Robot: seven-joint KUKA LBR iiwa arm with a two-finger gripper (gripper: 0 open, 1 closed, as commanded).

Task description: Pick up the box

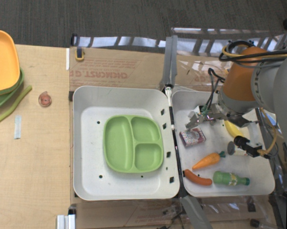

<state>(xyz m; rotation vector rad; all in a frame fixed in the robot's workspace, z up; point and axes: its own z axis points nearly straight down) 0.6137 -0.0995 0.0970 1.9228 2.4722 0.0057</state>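
Note:
The box (193, 136) is small, with a pink and purple pattern. It lies flat on the floor of the right bin (259, 188), near that bin's left wall. My gripper (199, 118) hangs just above and behind the box, its metal fingers pointing down to the left. The fingers stand open and nothing is between them. The grey arm with its orange band (242, 78) reaches in from the upper right.
In the right bin lie a carrot (208, 161), a red pepper (197, 178), a green bottle (231, 178) and a banana (235, 129). The left bin (83, 180) holds a green divided plate (132, 143). Orange and green dishes (4, 67) sit at far left.

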